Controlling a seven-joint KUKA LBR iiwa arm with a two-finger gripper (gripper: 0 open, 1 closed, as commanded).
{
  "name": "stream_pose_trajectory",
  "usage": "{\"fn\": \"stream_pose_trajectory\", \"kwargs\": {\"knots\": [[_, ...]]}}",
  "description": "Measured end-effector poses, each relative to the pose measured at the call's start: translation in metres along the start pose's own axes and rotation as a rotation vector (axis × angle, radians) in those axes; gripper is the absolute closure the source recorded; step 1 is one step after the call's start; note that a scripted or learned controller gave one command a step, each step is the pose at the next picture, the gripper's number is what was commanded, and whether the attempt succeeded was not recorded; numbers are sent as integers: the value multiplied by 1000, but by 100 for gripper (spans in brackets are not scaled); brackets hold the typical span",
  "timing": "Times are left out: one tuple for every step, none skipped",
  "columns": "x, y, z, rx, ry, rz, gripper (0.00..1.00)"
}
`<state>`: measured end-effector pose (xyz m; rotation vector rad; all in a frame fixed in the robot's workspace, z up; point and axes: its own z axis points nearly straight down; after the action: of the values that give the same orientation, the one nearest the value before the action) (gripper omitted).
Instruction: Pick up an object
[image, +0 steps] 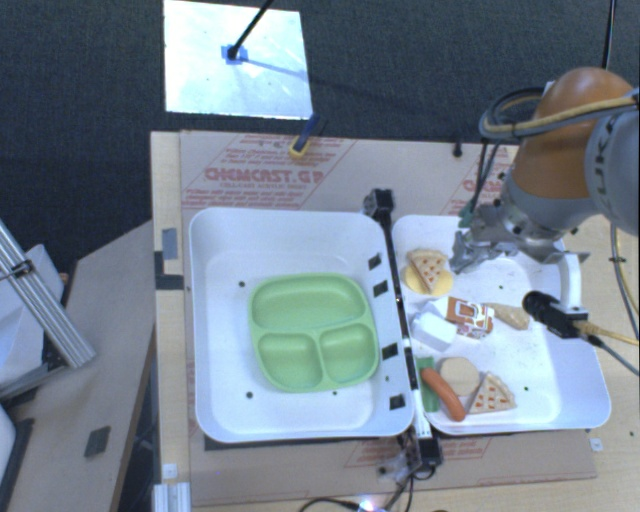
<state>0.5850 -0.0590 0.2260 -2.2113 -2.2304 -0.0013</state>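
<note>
**Gripper low at the right bin's far edge**

Camera view, left to right: the left bin (215, 300) holds a green divided tray (310, 332) with bare white floor around it. Across the divider, the right bin (585, 385) crowds a pizza slice (428, 270), carton (470, 317), sausage (443, 393) and second slice (491, 396). The gripper (470, 250) hangs just beside the first slice; whether it is open or closed, I cannot tell.

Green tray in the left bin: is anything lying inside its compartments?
The green tray sits flat in the left bin, and all three compartments look bare. Whatever lies under the tray is covered.
</note>
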Motion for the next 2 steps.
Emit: {"fn": "stream_pose_trajectory", "kwargs": {"knots": [[47, -6, -8, -1, 1, -2, 100], [99, -17, 7, 1, 1, -1, 100]]}}
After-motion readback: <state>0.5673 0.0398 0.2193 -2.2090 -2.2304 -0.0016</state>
